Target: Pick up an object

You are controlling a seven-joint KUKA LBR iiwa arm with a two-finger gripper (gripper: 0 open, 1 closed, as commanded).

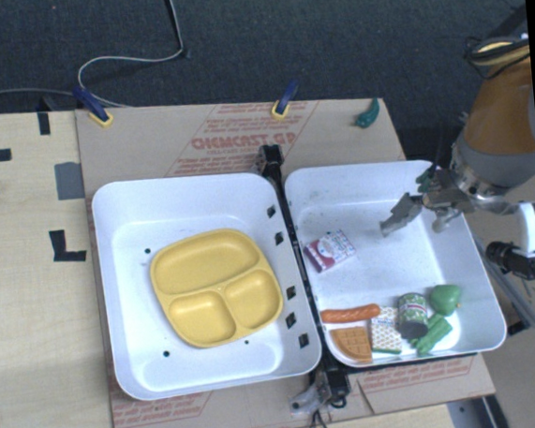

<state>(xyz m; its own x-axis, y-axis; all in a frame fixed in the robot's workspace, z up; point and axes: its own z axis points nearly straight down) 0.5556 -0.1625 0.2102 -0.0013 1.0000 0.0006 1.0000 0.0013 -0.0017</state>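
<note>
Above the right bin, the gripper hangs spread open, holding nothing; the red-and-white packet lies toward the bin's divider side, tilted.

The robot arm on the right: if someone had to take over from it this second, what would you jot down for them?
Gripper: open, holding nothing, over the right bin near its far right side.
Things to pick, all in the right bin: a small red-and-white packet mid-bin, and along the near edge a hot dog, a waffle, a small can and green toy vegetables.
Left bin: a yellow divided plate.
Done: nothing lifted.
Left: choose an object, descend, close, lift.
</note>
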